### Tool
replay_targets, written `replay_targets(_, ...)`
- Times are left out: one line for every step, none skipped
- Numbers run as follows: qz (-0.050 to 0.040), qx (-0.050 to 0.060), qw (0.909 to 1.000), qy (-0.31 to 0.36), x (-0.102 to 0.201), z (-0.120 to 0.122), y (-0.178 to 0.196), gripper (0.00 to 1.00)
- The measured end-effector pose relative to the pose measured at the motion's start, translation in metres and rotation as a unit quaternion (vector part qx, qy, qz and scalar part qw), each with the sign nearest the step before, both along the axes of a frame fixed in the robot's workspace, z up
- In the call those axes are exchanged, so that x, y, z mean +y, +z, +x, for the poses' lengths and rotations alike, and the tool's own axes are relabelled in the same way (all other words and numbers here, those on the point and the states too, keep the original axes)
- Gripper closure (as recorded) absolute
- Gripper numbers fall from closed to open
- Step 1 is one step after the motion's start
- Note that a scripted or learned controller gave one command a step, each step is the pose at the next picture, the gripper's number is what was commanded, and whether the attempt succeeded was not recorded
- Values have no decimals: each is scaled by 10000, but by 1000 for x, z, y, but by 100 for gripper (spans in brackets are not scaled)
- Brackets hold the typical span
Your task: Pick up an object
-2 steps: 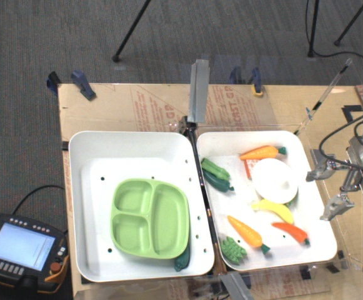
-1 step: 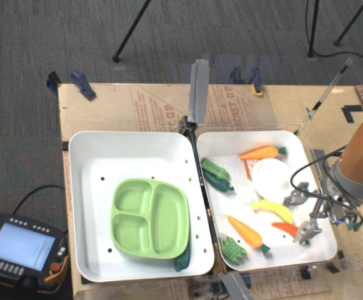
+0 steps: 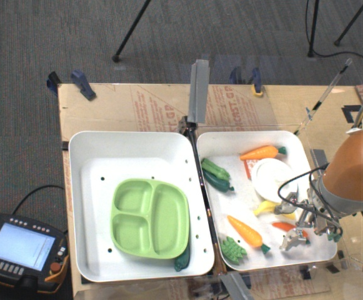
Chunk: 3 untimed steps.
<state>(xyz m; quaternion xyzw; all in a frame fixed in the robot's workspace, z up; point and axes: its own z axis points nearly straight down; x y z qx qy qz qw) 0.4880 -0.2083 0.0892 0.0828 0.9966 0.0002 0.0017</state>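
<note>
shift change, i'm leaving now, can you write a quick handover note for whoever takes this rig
Gripper: low over the front right corner of the right bin; nothing seen between its fingers.
Right bin: two toy carrots, one at the back and one near the front, a white plate, a banana, dark green vegetables, a small green leafy toy, a red piece by the gripper.
Left bin: green divided tray.
Done: nothing lifted yet.
Left: grasp one object and raise it.
</note>
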Motion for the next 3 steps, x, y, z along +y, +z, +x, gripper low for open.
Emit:
replay_targets(10,31,9996,269,0,-10,-3,0)
replay_targets(13,23,9940,1093,14,49,-3,0)
replay_targets(9,6,9937,1121,16,51,8,100)
